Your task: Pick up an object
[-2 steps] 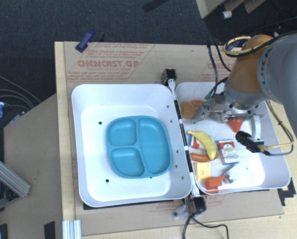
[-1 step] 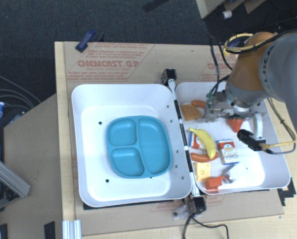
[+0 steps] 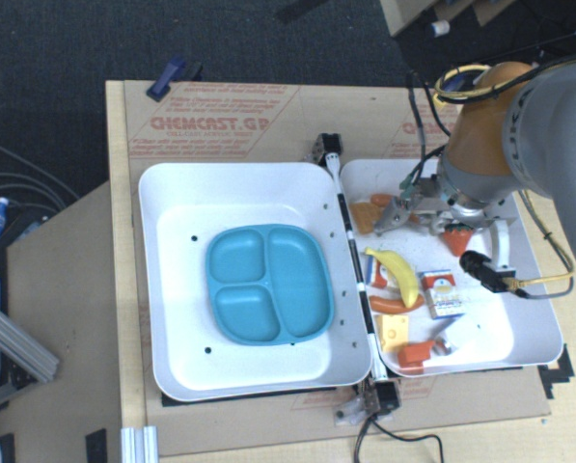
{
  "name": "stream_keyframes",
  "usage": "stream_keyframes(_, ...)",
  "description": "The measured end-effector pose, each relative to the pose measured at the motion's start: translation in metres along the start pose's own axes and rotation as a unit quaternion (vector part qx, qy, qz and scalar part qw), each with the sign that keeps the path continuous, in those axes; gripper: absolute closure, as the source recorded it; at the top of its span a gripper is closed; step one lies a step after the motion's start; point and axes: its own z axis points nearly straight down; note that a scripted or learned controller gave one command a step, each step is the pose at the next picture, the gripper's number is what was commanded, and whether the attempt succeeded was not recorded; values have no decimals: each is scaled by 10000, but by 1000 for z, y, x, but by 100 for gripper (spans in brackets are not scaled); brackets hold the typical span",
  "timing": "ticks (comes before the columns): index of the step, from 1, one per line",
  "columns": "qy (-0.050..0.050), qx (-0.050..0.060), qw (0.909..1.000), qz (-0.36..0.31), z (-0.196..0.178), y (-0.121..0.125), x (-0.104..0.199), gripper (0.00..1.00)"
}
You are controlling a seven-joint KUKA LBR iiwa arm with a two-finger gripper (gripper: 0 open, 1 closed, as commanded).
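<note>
Red print runs across the brown protective sheet (image 3: 220, 114) on the bench top behind the left bin — it reads "CHEMCAST GP", with smaller red lines above and below too fine to read. A second patch of red print sits behind the right bin, cut off by cables. The small red-and-white box (image 3: 443, 293) bears print — unreadable.

A blue 3-compartment plate (image 3: 268, 285) is seen in the left bin (image 3: 162, 258); a blue clip (image 3: 165, 80) lies on the brown bench board (image 3: 220, 119).

The arm (image 3: 519, 114) (cut off at right) hides the right bin's (image 3: 519, 345) far corner.
</note>
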Motion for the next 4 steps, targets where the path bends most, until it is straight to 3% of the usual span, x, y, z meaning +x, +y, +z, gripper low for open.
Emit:
stream_keyframes(1,5,87,10000,-10,11,49,-6,0)
stream_keyframes(2,6,71,10000,-7,0,50,-5,100)
stream_keyframes(3,8,72,10000,-7,0,50,-5,0)
stream_keyframes(4,2,59,10000,-11,-10,51,-5,100)
